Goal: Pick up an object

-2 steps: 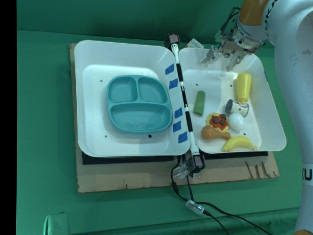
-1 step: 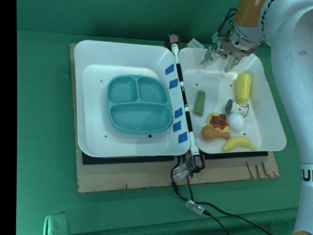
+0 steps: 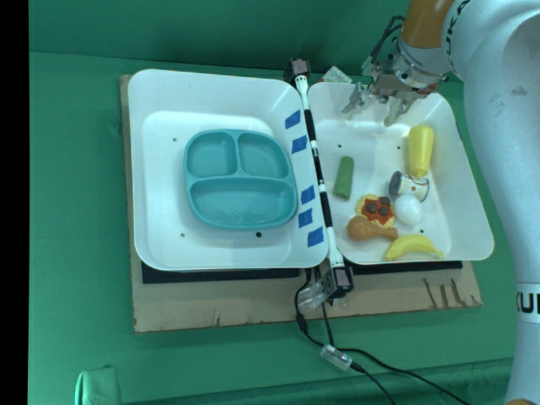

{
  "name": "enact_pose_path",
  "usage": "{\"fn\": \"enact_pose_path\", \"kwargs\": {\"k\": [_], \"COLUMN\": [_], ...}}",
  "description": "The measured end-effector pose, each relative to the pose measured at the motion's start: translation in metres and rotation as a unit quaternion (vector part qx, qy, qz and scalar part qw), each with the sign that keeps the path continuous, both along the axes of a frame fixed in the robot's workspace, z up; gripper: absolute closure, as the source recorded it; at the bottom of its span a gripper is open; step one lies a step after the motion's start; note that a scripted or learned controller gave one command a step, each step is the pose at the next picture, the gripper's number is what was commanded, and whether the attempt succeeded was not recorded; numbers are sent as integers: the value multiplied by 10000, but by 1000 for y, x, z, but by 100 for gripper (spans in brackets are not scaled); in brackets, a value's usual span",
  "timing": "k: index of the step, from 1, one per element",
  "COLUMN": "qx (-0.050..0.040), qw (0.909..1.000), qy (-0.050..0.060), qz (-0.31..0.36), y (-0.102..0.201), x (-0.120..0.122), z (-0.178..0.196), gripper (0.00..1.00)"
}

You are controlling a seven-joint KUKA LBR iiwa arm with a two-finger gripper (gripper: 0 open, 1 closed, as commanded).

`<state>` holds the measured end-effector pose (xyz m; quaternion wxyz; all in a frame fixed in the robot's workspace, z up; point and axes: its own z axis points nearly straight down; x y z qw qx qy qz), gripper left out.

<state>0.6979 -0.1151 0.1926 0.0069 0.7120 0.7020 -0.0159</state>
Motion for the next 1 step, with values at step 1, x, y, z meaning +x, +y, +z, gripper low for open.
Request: {"fn": "enact_pose_path", "kwargs": {"k": [1], "qx": [22], "qw": [10000], "qy": [13], "qz": [16], "y": [1], "x": [0], "z": [-2], "gripper": [0]}}
